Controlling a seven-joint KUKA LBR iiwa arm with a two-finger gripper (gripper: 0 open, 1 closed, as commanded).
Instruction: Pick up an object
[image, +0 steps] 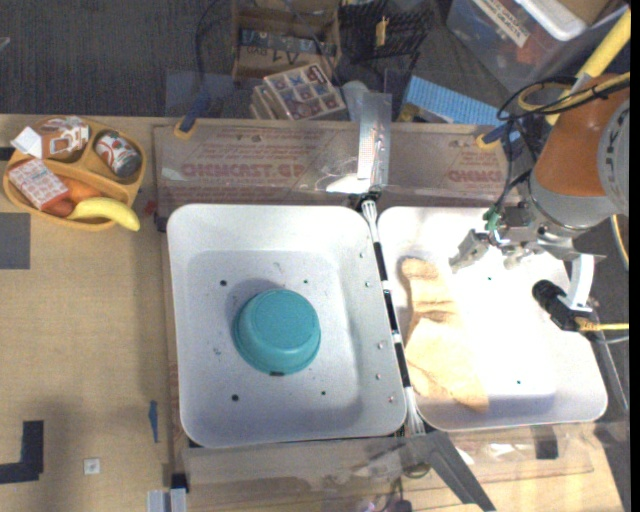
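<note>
Pick not started. Gripper (490, 245) spread wide, nothing between fingers, hovering over far part of right bin (560, 400). Teal bowl (278, 330) sits untouched mid left bin (200, 240). Descent, grasp, lift all remaining.

Grey, rounded KUKA arm housing (610, 150) at the right edge of the camera view, smooth shell with a pale sheen. Broad orange band (575, 150) wraps the body above the wrist; surface matte, slightly mottled. Yellow hose or conduit (603, 55) runs diagonally along the upper arm. Several thin black cables (525, 100) loop out from the orange section and drop toward the wrist. Wrist flange light grey metal, with small dark fittings. End effector (495, 248): pale grey metal, two slim fingers on a compact bracket; fine detail too blurred to read. A black cylindrical fitting (553, 300) with a yellow-tipped lead sits below the wrist.
</note>
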